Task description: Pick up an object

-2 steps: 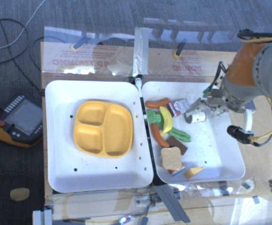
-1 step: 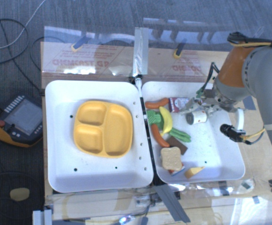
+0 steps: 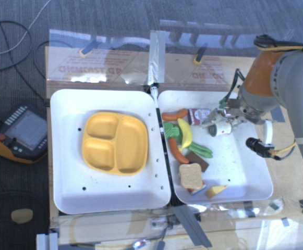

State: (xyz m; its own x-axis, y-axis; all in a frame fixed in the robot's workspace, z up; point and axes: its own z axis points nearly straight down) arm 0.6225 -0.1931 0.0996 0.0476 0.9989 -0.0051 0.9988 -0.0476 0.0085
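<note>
— Progress so far, as you see it?
— None lifted: your grey two-finger gripper point(image 3: 220, 123) hangs over the right white bin point(image 3: 255, 184); finger state unclear. Yellow toy banana point(image 3: 184, 132) lies left of it.

A yellow divided plate point(image 3: 114, 141) lies in the left bin point(image 3: 62, 191). In the right bin point(image 3: 255, 184), toy food (banana point(image 3: 184, 132), sausage point(image 3: 174, 114), bread slice point(image 3: 191, 176)) crowds the 9 o'clock side. The gripper point(image 3: 220, 125) hangs over the 12 o'clock end.
</note>
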